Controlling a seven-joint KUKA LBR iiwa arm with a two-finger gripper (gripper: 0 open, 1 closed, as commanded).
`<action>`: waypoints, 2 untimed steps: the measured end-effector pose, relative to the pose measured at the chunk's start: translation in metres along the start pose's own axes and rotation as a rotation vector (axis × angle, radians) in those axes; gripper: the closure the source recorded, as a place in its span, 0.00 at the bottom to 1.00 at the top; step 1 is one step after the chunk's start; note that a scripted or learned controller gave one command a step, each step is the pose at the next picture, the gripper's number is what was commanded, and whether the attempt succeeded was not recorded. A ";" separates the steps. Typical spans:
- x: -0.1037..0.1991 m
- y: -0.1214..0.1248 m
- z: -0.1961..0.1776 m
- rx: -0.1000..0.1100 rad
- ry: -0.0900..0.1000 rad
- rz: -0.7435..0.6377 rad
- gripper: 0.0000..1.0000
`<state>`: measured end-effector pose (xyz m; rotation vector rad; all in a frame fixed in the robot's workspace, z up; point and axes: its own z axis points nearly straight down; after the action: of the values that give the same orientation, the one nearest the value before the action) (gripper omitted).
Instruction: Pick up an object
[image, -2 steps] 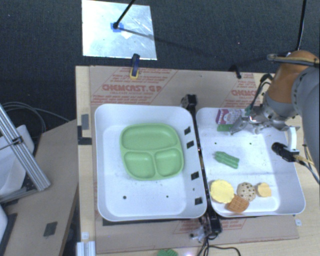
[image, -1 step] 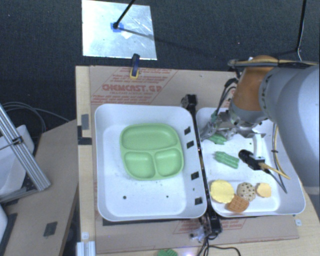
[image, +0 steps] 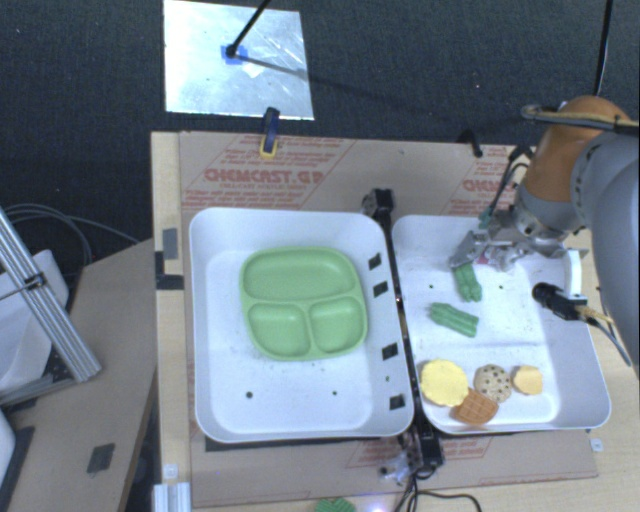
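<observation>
Camera view: tool (image: 468, 255) low over right bin (image: 570, 345), touching green piece (image: 467, 283); grip state unclear.

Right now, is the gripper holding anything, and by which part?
It cannot be told. The gripper sits right above the upper end of a green toy vegetable in the right bin, with no visible hold.

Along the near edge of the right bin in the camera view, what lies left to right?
Yellow disc → waffle → speckled cookie → small yellow piece.
</observation>
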<state>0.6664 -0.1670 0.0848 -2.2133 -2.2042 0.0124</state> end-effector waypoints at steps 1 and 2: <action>0.009 -0.001 0.001 -0.003 -0.010 -0.002 0.00; 0.012 0.000 -0.009 -0.006 -0.004 -0.006 1.00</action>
<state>0.6665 -0.1548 0.0942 -2.2115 -2.2159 0.0101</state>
